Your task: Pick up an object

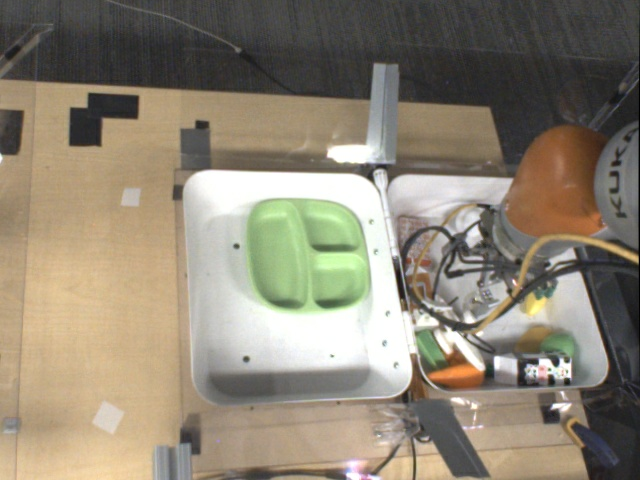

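Reaching in from the right, the arm [560, 183] hangs over the right bin [600, 343], its orange band and grey wrist covering much of the bin's far half. Black and yellow cables [470, 268] loop across the gripper [470, 273], so whether it is spread or pressed together cannot be told, nor whether anything sits in it. Along the bin's near edge lie an orange piece [458, 375], a green piece [430, 348] partly under a white strip, a dark cylinder with a red-and-white label [535, 370] and a small green ball [560, 346]; their exact shapes are hard to make out. In the left bin [215, 298] rests a green divided tray [305, 253], fully visible.
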### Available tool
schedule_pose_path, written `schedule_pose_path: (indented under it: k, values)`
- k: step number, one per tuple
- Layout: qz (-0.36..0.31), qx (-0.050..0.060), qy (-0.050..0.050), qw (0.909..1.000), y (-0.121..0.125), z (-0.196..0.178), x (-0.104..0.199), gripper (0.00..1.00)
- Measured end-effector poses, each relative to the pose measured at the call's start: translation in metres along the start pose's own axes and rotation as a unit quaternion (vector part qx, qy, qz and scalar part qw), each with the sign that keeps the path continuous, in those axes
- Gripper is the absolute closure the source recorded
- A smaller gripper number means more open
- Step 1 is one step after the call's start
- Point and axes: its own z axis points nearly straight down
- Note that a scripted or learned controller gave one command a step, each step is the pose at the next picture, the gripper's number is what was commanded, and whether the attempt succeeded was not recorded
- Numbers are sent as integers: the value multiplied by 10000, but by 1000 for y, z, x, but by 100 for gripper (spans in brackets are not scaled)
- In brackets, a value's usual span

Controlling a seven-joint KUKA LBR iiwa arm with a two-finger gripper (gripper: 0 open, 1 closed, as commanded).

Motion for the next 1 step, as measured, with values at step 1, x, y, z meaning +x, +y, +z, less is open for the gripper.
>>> schedule_pose_path:
  k: [1]
  values:
    - [637,-23,17,9980,-34,0,42,0]
